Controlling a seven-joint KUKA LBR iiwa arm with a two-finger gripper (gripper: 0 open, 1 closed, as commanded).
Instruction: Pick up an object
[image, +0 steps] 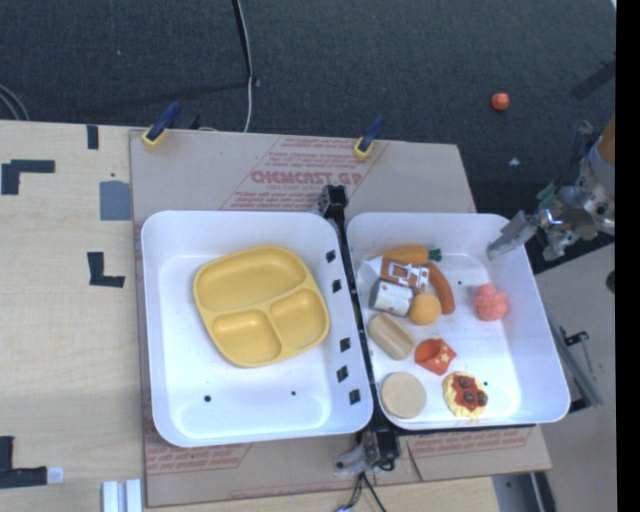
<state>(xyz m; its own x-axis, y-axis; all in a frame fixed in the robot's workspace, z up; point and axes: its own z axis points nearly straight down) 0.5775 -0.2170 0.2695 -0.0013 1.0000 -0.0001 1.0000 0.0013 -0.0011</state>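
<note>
The toys to be picked from are gathered in the right bin (520, 300). A pink toy (490, 302) lies by itself on the right side of that bin, a little apart from the rest. To its left, an orange ball (425, 308) is pressed against a long sausage (442, 288), whose long side runs from far to near. A carrot (408, 255) is seen at the far end of the pile, and a small box (393, 295) is tucked just beside the ball. Nearer, a bread roll (391, 336), a red piece (435, 354), a round cookie (404, 394) and a little pizza (466, 394) are spread out.

The gripper (508, 240) is held over the far right corner of this bin, just above the rim. Nothing is seen between its fingers. Whether they are spread apart or pressed together cannot be told.

The pink toy is probably the closest thing: it lies just nearer and a bit left of the gripper. A short move down and toward the near side would be needed.

The left bin (170, 300) holds a yellow tray (262, 305).
</note>
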